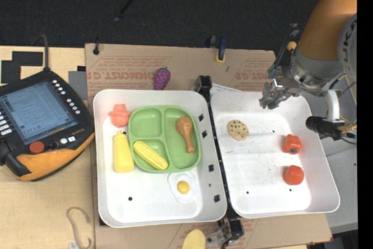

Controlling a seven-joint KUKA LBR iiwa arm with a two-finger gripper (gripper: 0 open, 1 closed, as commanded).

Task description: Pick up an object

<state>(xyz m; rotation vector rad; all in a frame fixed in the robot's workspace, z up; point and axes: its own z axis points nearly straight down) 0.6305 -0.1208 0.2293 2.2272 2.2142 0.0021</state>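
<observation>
Two red peppers (292, 143) at 5 o'clock from claw (273, 101), nothing between. Cookie (237, 129) at 8 o'clock from claw, near, apart. Claw opening: cannot tell.

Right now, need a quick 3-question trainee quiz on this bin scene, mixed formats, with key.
1. Multiple choice: what lies in the green divided plate?
A. cookie and tomato
B. corn cob and chicken drumstick
C. fried egg and grapes

2. True or false: the cookie and both red-orange vegetables are in the right bin.

3. Fill in: the gripper is above the right bin's ____ edge, near the cookie but not touching it.

Key:
1. B: corn cob and chicken drumstick share the plate in the left bin.
2. True.
3. Far (top edge in the view).
</observation>
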